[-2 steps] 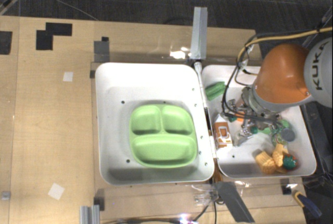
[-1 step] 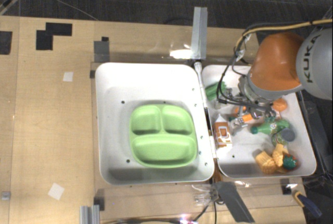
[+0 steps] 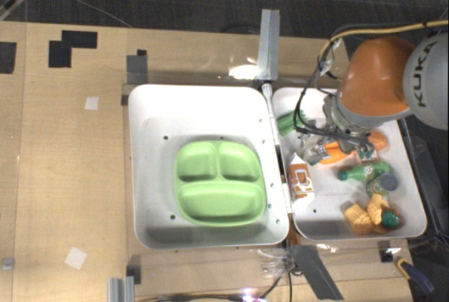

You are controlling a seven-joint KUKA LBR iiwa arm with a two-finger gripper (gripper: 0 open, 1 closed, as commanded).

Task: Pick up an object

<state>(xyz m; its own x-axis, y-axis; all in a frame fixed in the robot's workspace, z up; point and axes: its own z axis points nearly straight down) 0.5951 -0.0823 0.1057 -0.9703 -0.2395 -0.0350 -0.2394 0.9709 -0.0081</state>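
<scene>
The arm comes in from the right edge and bends down over the right bin, its grey link ending in the wide orange band that hides most of the wrist from above. Below that band the gripper points nearly straight down into the upper middle of the bin, wrapped in black cables that loop out to the left. From this angle it cannot be told whether it has closed on anything — the wrist and cables cover the tips.

Just under the gripper lies an orange object, stretched left to right, its right end poking out beyond the wrist. A green piece sits to the left, near the bin's dividing wall. Lower down, a small orange-and-white box lies near the left wall. To the right, a dark green bottle-like item lies beside a grey round cap, and a cluster of yellow toys fills the lower right corner, with a small green and red piece touching them.

The left bin holds a green divided tray — three compartments, lying flat at its centre, well apart from the arm.
</scene>
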